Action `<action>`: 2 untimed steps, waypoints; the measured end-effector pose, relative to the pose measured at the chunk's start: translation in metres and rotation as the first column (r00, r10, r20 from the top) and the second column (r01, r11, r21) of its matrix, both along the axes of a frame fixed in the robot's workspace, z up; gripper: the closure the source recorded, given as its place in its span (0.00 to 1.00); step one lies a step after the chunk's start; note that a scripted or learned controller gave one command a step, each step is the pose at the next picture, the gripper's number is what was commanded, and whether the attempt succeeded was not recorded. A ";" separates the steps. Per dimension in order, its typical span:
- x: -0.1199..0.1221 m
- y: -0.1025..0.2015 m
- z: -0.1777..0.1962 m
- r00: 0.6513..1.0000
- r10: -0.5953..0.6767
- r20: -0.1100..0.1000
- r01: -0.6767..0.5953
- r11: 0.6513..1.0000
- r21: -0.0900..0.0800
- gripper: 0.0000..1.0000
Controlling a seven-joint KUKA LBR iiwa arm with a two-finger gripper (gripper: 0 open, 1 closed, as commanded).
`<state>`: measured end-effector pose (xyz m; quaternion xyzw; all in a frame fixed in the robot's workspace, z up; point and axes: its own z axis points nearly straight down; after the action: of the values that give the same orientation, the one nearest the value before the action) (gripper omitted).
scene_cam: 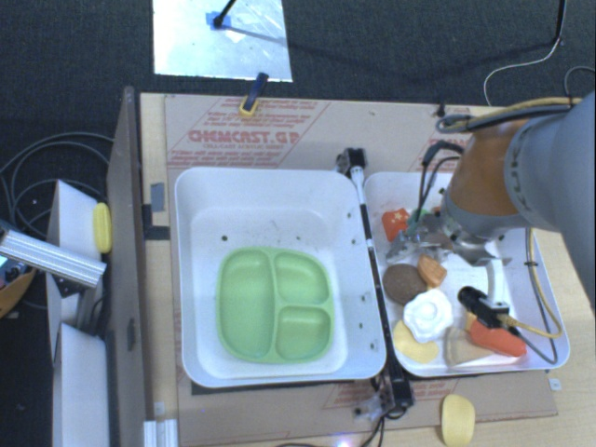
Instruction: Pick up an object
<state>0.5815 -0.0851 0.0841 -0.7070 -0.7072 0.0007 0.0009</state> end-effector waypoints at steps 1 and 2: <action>-0.038 -0.009 0.000 1.000 0.000 0.002 0.000 1.000 0.000 0.00; -0.036 -0.009 0.011 1.000 0.001 0.006 -0.001 1.000 0.000 1.00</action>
<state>0.5456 -0.0940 0.0956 -0.7065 -0.7077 -0.0015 -0.0015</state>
